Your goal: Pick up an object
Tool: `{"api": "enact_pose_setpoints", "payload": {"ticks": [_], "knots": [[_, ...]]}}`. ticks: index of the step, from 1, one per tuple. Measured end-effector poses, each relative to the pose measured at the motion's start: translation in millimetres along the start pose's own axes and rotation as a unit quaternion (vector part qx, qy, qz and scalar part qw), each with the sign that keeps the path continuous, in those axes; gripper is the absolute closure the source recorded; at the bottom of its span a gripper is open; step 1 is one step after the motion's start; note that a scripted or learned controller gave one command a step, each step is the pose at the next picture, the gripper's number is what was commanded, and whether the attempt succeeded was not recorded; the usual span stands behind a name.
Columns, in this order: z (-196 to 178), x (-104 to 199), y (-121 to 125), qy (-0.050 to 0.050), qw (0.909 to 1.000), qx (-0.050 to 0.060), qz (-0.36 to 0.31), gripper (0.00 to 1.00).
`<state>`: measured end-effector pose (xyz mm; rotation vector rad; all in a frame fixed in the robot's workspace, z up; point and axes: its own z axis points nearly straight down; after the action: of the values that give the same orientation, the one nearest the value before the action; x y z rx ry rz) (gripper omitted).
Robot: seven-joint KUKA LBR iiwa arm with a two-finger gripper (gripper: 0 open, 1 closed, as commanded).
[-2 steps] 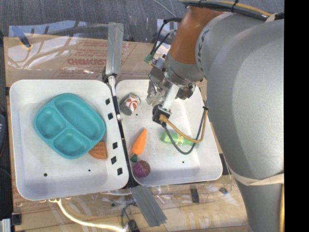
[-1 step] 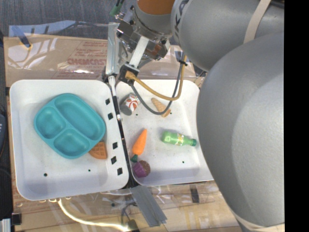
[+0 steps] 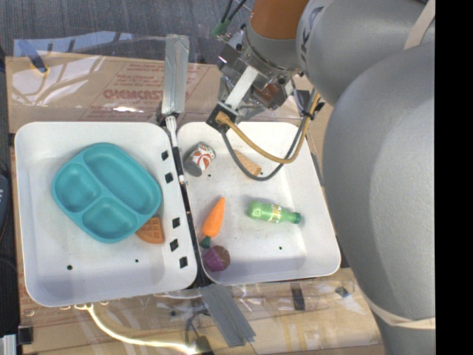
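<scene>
Grey arm (image 3: 384,161) overhangs the right bin (image 3: 310,257), which holds a carrot (image 3: 214,217) and green bottle (image 3: 273,214). The left bin (image 3: 37,257) holds a teal plate (image 3: 107,191); the gripper (image 3: 259,91) state is unclear.

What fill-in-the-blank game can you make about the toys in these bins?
The carrot is coloured ____.
The bottle lying near it is coloured ____.
The teal plate in the other bin has ____ compartments.
Missing words: orange; green; three.

Cardboard-covered bench (image 3: 96,87): left white bin (image 3: 44,265), right white bin (image 3: 307,239) side by side, rims touching.
</scene>
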<state>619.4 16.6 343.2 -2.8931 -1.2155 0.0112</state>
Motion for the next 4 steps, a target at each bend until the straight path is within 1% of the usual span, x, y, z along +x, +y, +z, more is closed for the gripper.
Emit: {"api": "enact_pose_setpoints", "payload": {"ticks": [1,2,3,4], "knots": [[8,-2,24,0.001,0.9954,-0.001,0.096,1.00],[-18,-82,85,0.001,0.9855,-0.001,0.170,1.00],[26,-104,108,0.000,0.9574,0.002,0.289,1.00],[-25,-111,143,0.003,0.9575,-0.001,0.288,1.00]]}}
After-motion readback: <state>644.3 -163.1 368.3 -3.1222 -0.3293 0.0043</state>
